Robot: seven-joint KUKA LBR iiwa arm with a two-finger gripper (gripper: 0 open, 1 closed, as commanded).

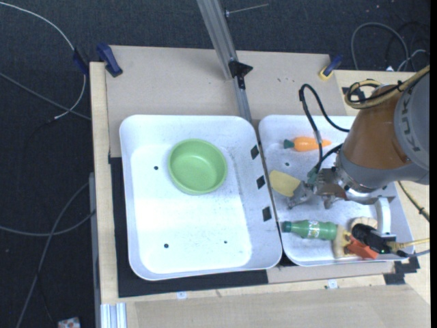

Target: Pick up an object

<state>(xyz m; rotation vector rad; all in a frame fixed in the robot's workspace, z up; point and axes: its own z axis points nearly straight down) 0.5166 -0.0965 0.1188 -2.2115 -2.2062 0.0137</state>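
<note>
My gripper (308, 191) hangs low in the right bin (290, 248), its fingers spread narrowly and holding nothing, just beside a pale yellow wedge (284, 182). Below it I see a green bottle (311, 229) lying flat, long axis across the bin, white cap pointing left toward the green bowl (197, 166) in the left bin (147, 251).

One fixed camera above the bench

It looks down at a slant on both white bins (136, 203), from moderate height.

Partial white letters "KU" readable on grey arm (414, 125) near right edge; nothing else legible.
</note>
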